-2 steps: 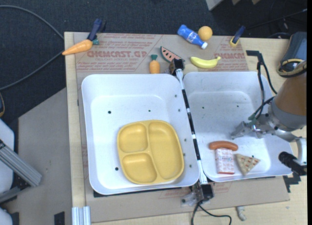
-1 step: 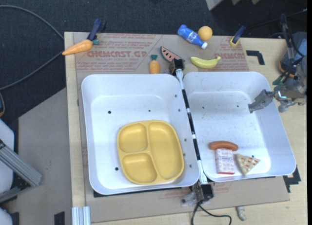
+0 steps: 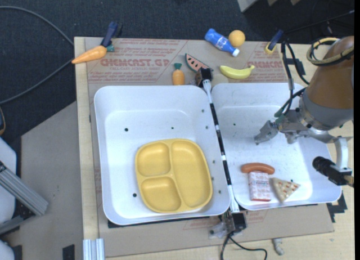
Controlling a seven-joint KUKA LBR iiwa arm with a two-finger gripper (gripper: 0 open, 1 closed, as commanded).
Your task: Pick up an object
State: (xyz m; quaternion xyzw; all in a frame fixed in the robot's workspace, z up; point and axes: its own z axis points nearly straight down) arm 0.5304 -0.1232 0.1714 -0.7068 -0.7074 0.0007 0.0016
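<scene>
A: While the arm reaches in from the right, the gripper (image 3: 269, 133) hangs over the right bin (image 3: 247, 104). Honestly can't tell if it's spread or clamped, too blurry. Nothing visibly between the tips.

B: Where's the pickable stuff then?

A: Near the front of that bin: a hot dog (image 3: 258, 168), a red-and-white packet (image 3: 259, 186) just below it, and a pizza slice (image 3: 285, 188) beside the packet. All well apart from the gripper.

B: And the left bin (image 3: 118, 107)?

A: It has a yellow divided plate (image 3: 172, 174). A toy banana (image 3: 237, 71) and carrot (image 3: 90, 55) sit behind the bins.
</scene>
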